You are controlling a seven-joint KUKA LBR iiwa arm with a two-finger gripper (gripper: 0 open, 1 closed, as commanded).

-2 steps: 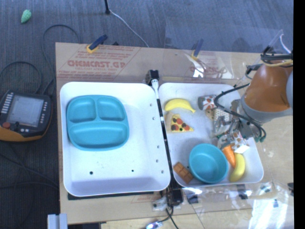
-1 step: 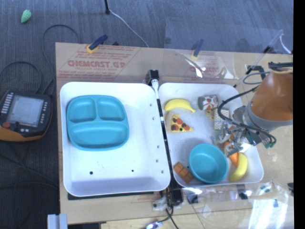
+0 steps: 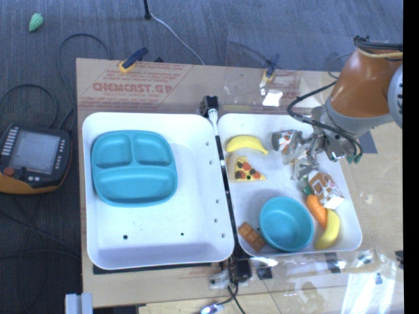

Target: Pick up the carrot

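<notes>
The gripper [image 3: 305, 157] hangs over the far right part of the right bin [image 3: 230, 175], its metal fingers pointing down and left; how far apart they stand cannot be told from this slant, and nothing is visibly held between them. Above it the arm's orange band [image 3: 360, 84] reaches in from the right. Just near of the gripper lies a small patterned packet [image 3: 322, 185], and the carrot [image 3: 317, 209] sits immediately beside that packet, on its near-left side, wedged between a blue bowl [image 3: 286, 223] to its left and a yellow banana [image 3: 329, 229] to its right. A second banana [image 3: 245, 144] and a pizza slice toy [image 3: 247, 170] lie further left; a brown waffle piece [image 3: 251, 235] rests at the near edge. The left bin [image 3: 105, 241] carries a blue divided plate [image 3: 134, 167].

The carrot looks like a light, rigid toy, probably smooth and apt to slip. Its thicker orange body, taken across the width, seems the best hold, though the crowding neighbours leave little room for fingers.
</notes>
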